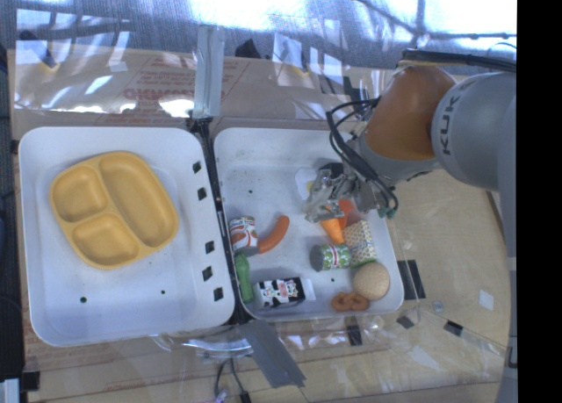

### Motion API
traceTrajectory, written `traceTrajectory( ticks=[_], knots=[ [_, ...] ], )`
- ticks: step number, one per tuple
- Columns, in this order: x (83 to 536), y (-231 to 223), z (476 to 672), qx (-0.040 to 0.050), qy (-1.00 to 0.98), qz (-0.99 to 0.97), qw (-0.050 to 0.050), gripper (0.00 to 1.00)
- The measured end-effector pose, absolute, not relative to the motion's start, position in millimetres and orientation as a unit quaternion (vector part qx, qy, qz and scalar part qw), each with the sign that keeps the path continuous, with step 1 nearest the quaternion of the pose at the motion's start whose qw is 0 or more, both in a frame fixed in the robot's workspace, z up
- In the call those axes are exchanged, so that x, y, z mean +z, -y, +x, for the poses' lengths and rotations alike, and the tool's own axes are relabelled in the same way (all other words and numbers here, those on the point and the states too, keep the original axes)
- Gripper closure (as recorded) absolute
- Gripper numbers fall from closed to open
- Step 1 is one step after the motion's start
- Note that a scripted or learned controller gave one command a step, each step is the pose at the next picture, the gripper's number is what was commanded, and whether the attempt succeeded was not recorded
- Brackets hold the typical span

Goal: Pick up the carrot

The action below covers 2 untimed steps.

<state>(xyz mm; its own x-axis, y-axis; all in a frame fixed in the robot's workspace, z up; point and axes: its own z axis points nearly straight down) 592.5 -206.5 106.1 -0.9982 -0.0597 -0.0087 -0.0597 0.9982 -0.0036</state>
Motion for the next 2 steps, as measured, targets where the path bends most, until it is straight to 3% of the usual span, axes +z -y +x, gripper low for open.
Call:
traceTrajectory(
  ticks=[1, 2],
  knots=[
    [106, 206, 592.5, -0.0016, -1.000, -0.030, 0.004, 0.00],
    [117, 204, 594.5, -0.0022, -0.999, -0.034, 0.006, 1.00]
  ],
)
